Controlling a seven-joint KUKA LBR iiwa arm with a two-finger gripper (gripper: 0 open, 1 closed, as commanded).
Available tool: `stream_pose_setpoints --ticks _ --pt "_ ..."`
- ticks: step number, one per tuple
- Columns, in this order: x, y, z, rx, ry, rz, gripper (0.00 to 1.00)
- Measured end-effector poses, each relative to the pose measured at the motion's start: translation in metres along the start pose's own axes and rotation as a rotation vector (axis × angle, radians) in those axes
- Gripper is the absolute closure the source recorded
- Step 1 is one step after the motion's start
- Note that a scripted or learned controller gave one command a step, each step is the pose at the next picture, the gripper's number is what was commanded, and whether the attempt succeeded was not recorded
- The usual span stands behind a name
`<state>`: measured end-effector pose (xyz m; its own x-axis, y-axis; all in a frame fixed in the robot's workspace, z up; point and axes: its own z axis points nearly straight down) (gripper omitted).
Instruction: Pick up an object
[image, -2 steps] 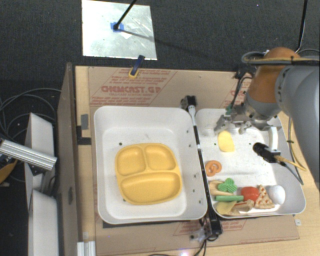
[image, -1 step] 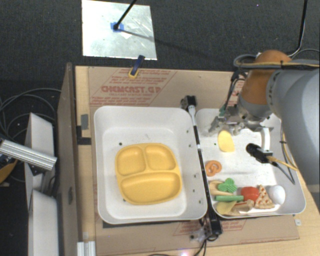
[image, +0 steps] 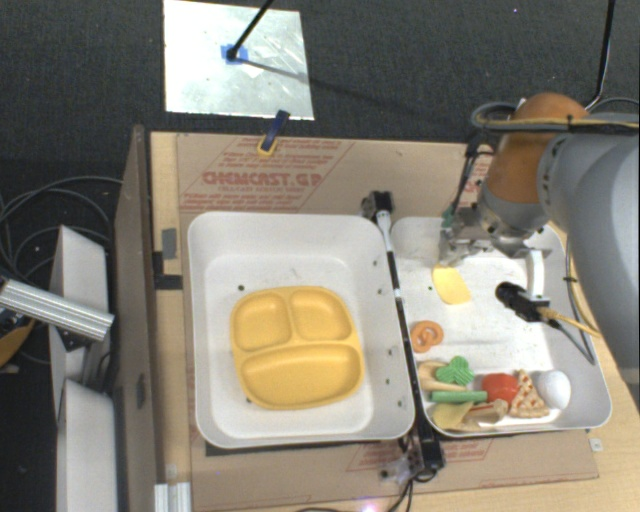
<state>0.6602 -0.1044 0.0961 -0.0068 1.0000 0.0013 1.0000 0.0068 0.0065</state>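
Gripper (image: 460, 242) is seen lowered at the far end of the right bin (image: 487, 332), just beside a yellow slab (image: 451, 286) laid flat on the bin floor, though whether it is parted or closed cannot be told, and an orange ring (image: 426, 335) is set nearer.

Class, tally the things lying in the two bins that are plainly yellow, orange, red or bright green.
Yellow: 2, divided plate, flat slab
Orange: 1, ring
Red: 1, round piece
Bright green: 1, leafy piece
Total: 5
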Motion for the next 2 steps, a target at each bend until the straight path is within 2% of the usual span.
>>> stream_pose_setpoints --ticks 1,2 --pt "0.000 0.000 0.000 0.000 0.000 0.000 0.00" --pt "0.008 0.009 0.011 0.003 0.000 0.001 0.00"
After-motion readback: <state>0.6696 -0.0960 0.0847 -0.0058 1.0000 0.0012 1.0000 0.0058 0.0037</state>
